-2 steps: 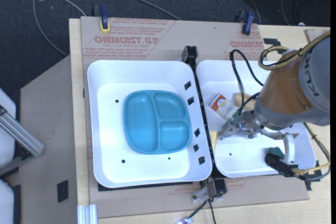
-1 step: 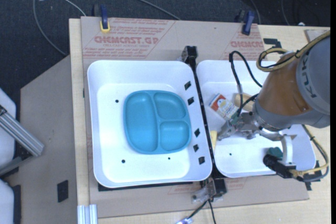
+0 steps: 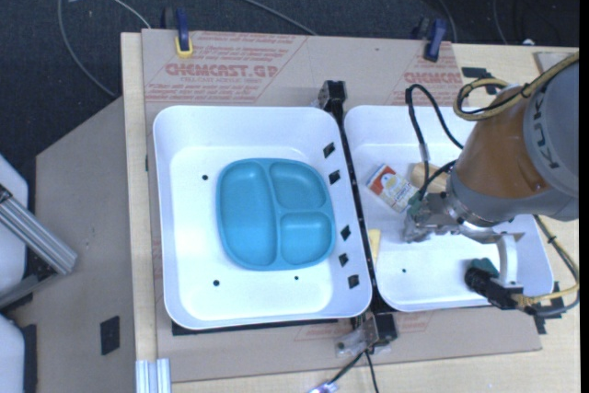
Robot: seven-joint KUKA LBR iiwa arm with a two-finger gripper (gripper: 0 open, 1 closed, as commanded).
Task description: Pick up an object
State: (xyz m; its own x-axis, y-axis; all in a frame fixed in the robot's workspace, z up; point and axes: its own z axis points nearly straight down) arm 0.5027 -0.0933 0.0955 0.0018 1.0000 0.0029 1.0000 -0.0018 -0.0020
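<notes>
While the gripper (image 3: 419, 221) hangs at the small packet's (image 3: 390, 185) five o'clock, finger state indeterminable, descent risks missing.

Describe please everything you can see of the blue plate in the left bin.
The blue plate is a light blue tray with rounded corners, seemingly smooth plastic. Raised ridges split it into three compartments: one long at the left, two smaller at the right. It lies flat, face up, slightly turned, about mid-floor of the left bin. Nothing lies in it, and it touches only the bin floor.
</notes>
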